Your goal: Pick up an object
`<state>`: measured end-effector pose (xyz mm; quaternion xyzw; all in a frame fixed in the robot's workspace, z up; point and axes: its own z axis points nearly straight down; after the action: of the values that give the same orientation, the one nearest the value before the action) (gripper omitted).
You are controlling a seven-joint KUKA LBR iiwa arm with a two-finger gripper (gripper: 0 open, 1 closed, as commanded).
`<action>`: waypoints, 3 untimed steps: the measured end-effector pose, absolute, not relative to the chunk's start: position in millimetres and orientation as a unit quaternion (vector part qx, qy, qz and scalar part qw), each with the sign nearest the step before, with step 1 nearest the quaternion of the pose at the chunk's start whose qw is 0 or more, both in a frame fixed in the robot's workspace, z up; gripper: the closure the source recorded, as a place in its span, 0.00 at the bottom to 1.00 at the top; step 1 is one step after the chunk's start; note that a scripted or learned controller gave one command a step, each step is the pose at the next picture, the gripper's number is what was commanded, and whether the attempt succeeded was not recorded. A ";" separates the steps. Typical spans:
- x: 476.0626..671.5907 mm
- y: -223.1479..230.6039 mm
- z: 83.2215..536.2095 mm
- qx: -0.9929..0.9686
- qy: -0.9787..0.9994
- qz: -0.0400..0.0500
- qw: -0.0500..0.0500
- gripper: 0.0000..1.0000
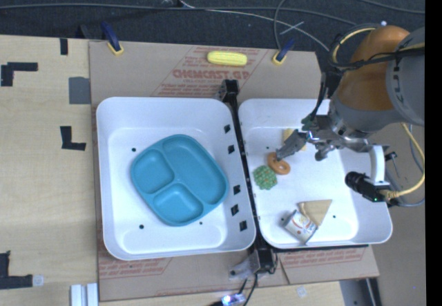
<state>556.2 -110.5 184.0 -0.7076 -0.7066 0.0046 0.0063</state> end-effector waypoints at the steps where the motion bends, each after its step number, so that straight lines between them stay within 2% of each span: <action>1: 559.4 -110.4 191.3 -0.707 -0.708 0.001 0.001 0.00; 2: 559.1 -111.3 126.8 -0.707 -0.707 0.002 0.002 0.00; 3: 562.0 -109.5 87.3 -0.707 -0.707 -0.003 -0.001 0.00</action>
<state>562.0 -109.5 87.3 -0.7069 -0.7073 -0.0030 -0.0007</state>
